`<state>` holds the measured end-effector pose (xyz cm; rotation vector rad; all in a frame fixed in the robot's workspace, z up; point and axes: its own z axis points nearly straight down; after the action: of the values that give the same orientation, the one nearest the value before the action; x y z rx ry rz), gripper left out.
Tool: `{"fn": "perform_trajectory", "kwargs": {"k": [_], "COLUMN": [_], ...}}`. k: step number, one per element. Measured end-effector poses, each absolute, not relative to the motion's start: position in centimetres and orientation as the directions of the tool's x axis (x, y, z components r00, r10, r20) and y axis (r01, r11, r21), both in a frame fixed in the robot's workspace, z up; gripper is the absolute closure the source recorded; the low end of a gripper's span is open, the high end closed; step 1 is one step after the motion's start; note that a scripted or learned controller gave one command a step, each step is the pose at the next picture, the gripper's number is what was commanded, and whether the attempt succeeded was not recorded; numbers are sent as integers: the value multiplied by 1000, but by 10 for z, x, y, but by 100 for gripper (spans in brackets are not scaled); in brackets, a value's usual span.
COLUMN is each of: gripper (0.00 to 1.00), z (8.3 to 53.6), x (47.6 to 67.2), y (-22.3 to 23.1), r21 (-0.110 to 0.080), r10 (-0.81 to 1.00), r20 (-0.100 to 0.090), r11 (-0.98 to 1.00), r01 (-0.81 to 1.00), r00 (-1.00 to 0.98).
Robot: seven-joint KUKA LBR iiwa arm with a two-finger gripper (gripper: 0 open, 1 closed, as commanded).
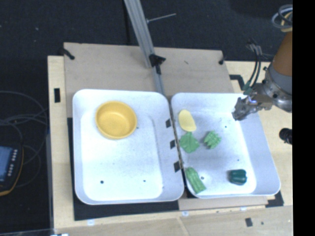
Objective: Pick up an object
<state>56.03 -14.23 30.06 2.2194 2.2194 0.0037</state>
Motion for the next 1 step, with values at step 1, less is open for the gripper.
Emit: {"fn": "perform_trajectory", "kwargs": {"k": [1], "gripper": [100], "z": [300], "x": [561], "y": [-95], "r21": [1], "r10": [1000], "r20": [0], "r11": [3], "r01": [1000], "r00": [-3]}}
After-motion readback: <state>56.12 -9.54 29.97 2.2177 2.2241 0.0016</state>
